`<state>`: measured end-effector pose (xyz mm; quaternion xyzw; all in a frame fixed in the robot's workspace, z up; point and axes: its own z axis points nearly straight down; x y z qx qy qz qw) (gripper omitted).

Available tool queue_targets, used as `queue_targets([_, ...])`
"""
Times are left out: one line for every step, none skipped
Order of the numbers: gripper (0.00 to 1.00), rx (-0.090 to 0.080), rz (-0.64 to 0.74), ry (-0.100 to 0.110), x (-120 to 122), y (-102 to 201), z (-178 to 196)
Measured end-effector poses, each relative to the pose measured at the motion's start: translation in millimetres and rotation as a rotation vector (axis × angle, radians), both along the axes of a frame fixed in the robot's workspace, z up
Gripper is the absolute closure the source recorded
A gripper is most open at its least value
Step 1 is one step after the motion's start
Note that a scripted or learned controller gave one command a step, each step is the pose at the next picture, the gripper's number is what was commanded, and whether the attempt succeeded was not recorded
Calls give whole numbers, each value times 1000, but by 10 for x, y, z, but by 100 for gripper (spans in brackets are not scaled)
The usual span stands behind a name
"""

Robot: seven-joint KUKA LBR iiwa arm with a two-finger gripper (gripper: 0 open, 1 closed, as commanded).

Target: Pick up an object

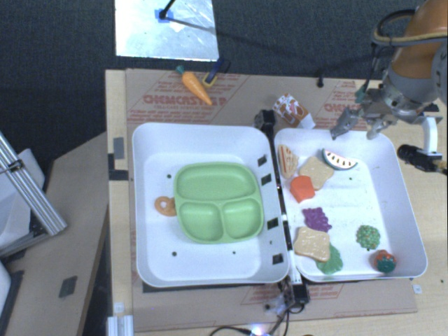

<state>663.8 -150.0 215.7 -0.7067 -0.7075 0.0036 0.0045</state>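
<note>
My gripper (358, 129) hovers over the far edge of the right bin (404, 208), fingers spread open with nothing between them. Just below it in that bin lies a watermelon slice (339, 161). Beside the slice are a bread slice (316, 171), an orange-red block (302, 188) and a striped piece (288, 162). Nearer the front lie purple grapes (316, 219), a toast slice (311, 243) on a green leaf (332, 262), a broccoli floret (367, 236) and a red-green fruit (383, 261).
The left bin (150, 257) holds a green divided plate (217, 201) and a small brown ring (165, 206). Behind the bins, a carrot (196, 87) and a small wrapped snack (290, 109) lie on the cardboard. A foil sheet (166, 19) is at the back.
</note>
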Motion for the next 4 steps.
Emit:
queue_targets([0, -2, 2, -13, 25, 3, 89])
queue_targets([0, -1, 4, -10, -4, 93, -474])
queue_targets([0, -2, 4, -12, 7, 85, -1092])
queue_targets([0, -7, 5, -28, 53, 69, -1089])
